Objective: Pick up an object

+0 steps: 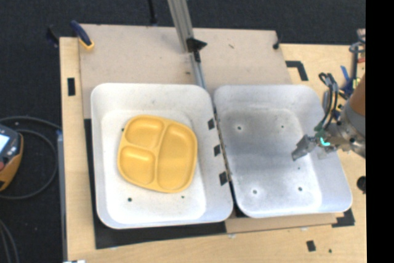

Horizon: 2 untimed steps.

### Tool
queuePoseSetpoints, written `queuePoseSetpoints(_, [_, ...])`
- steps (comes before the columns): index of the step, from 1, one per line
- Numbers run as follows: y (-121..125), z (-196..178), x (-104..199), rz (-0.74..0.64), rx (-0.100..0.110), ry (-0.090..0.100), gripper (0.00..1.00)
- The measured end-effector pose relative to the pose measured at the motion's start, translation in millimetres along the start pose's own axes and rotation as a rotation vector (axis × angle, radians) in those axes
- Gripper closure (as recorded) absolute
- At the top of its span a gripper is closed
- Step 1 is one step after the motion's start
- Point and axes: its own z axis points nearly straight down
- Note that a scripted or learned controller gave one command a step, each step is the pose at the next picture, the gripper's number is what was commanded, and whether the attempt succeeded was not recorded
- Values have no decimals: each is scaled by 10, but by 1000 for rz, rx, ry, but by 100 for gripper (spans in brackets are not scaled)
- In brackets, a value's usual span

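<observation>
A yellow divided plate [158,153] with three compartments lies flat in the left white bin [104,101]. My gripper [306,148] hangs over the right side of the right white bin [246,98], far from the plate. A green light glows at its wrist. I see nothing between the fingertips.
A slanted aluminium post [178,6] rises from the back of the bench between the bins. A blue and yellow clamp [82,34] sits at the bench's back left corner. Cables and a device [9,154] lie on the floor at the left.
</observation>
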Motion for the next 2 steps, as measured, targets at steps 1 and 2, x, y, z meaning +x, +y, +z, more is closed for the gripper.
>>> queuePoseSetpoints(1, [7, -11, -1, 0, -3, -1, 0])
queuePoseSetpoints(2, [-84, 468, -25, 1, 1, 0, 0])
